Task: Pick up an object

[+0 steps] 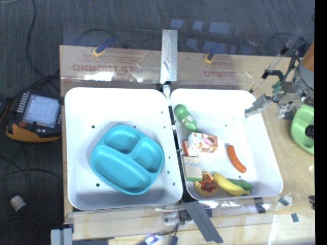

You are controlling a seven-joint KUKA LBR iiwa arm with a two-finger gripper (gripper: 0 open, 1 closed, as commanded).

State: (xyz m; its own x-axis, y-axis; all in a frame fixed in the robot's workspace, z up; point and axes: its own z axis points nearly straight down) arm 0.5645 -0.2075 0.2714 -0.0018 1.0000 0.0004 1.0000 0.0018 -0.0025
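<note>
Camera view shows the gripper (255, 107) at the right bin's (265, 137) far-right rim; whether its fingers are spread cannot be told. Banana (230, 184) lies in that bin's near corner.

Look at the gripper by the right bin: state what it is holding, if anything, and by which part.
Nothing is held. The gripper hangs above the right bin's upper right corner, with no object between its fingers; the sausage and banana lie below, untouched.
</note>
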